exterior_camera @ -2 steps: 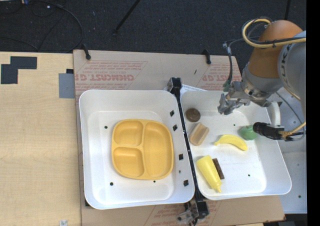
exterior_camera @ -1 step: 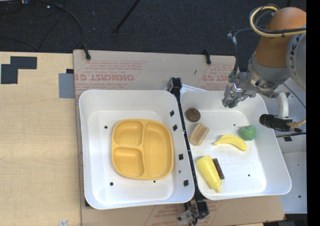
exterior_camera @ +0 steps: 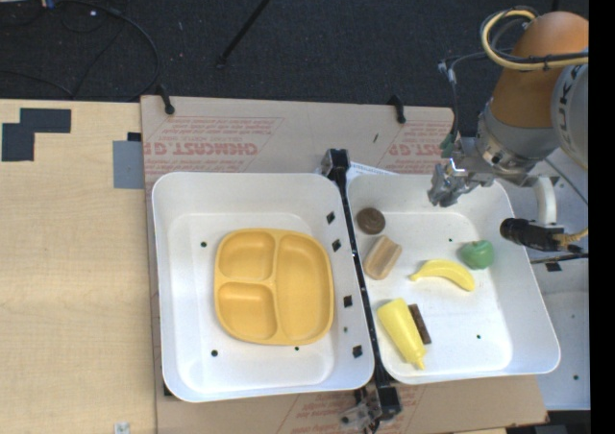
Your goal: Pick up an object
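Reaching in from the upper right of the frame: grey arm [exterior_camera: 538, 86] with an orange band, its wrist angled down toward the far edge of the right-hand bin.
Gripper [exterior_camera: 444, 194]: hangs over the upper right rim of the right bin, near that bin's far corner; nothing shows between its fingers, and whether they are spread or pressed together I cannot tell, since the tip is small and dark against the rim.
Right bin [exterior_camera: 519, 346]: shallow, white, in the lower right of the frame, holding all the loose objects.
Brown disc [exterior_camera: 371, 221]: upper left of the right bin, to the left of and a little below the gripper, the nearest object to it, apart from it.
Tan block [exterior_camera: 381, 256]: just below the brown disc, tilted, near the divider between the bins.
Banana [exterior_camera: 444, 275]: middle of the right bin, below the gripper, well apart from it.
Green round object [exterior_camera: 476, 253]: just right of the banana, below and slightly right of the gripper.
Yellow bottle [exterior_camera: 402, 330]: lower part of the right bin, lying on its side, farthest from the gripper.
Left bin [exterior_camera: 183, 230]: centre left of the frame, bearing a yellow divided plate [exterior_camera: 274, 285].
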`<state>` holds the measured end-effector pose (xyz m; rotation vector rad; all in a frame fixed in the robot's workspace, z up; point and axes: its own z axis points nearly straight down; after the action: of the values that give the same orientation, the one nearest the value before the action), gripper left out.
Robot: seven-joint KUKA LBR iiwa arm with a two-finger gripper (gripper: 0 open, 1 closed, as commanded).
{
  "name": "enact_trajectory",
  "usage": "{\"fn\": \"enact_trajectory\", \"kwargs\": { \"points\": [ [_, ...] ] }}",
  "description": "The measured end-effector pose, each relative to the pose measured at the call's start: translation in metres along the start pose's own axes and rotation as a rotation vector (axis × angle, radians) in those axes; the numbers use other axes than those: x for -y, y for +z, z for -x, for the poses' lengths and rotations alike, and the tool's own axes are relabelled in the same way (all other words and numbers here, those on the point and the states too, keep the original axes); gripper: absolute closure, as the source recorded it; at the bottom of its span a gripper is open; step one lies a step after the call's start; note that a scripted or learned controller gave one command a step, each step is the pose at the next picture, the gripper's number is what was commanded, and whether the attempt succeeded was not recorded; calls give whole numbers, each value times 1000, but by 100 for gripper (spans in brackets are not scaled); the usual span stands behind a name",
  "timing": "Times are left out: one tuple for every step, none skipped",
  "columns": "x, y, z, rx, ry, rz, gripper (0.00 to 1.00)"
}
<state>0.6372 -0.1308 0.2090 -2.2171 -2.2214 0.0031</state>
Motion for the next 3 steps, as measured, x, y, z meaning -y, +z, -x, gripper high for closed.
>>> {"fn": "enact_trajectory", "kwargs": {
  "points": [
    [27,9,-46,-2,-1,-5,100],
    [54,-1,-86,-1,-1,-4,100],
    [83,-4,-127,-1,-2,-4,100]
  ]
}}
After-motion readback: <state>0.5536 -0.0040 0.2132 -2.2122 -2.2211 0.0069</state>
